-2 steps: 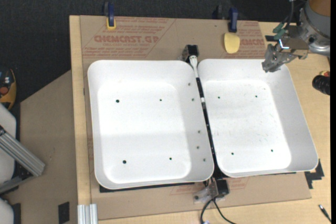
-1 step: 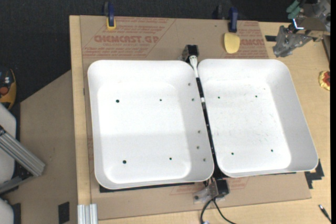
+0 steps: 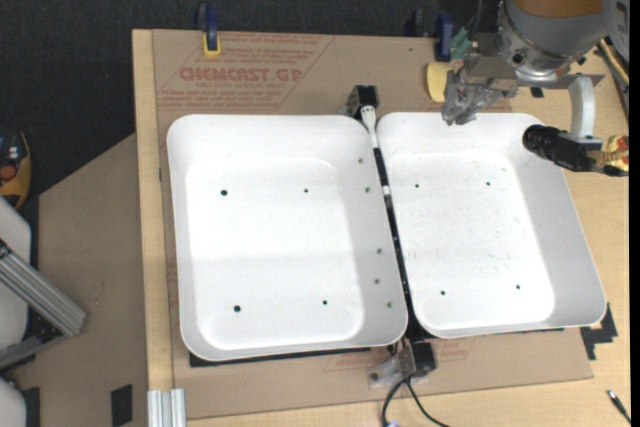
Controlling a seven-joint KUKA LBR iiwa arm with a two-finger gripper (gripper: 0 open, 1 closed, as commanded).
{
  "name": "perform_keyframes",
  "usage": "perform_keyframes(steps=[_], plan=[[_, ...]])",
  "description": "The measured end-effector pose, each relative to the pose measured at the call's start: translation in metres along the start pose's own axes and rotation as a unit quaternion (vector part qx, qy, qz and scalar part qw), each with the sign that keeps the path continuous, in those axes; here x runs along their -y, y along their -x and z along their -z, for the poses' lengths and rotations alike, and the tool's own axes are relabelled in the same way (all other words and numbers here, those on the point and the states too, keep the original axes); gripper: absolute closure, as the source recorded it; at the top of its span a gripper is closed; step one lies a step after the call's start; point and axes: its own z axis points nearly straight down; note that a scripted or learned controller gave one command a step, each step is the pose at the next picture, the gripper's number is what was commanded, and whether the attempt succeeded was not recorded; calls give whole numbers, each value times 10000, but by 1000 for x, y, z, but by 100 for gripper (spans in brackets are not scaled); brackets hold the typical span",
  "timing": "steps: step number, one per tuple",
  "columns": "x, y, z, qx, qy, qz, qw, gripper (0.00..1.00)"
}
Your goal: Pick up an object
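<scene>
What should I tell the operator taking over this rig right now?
Gripper: hovering over the far edge of the right bin, near its far left corner; nothing visible between its fingers, and whether they are open or shut cannot be told.
Bins: left bin and right bin sit side by side on the bench; I can make out no loose object to pick in either, just small dark dots on the floors.
Done: no pick.
Left: find an object, grasp it and lift it.
</scene>
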Motion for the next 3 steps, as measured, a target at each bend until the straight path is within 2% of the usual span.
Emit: perform_keyframes(steps=[1, 2, 3], plan=[[12, 2, 24, 13, 58, -26, 10000, 100], [33, -4, 15, 8, 24, -31, 10000, 100], [46, 75, 34, 30, 64, -65, 10000, 100]])
